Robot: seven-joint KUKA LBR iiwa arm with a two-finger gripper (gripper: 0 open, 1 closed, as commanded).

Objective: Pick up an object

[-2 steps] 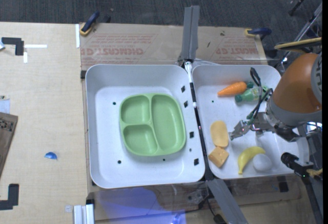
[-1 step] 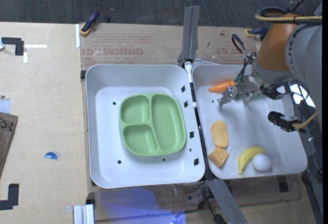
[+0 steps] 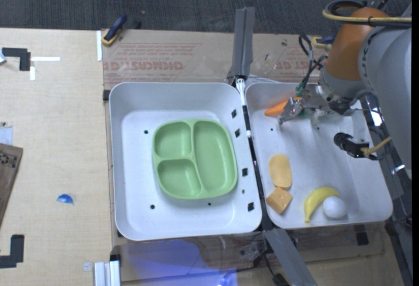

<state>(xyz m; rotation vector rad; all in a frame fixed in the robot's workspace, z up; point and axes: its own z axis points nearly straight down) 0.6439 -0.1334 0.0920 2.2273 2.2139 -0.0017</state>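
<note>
I see gripper [image 3: 292, 108] near back wall of right bin [image 3: 366, 213], fingers pinching orange carrot [image 3: 276, 108]; open floor below.

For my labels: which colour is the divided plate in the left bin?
Light green plate, shown in the camera view.

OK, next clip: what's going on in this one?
A grey arm with an orange band reaches in from the right, with its gripper low at the far end of the right bin, right beside an orange carrot-like piece. Whether it holds that piece can't be told. Nearer the camera lie a yellow slice, a tan block, a banana and a white ball. The left bin holds a green divided plate.
</note>
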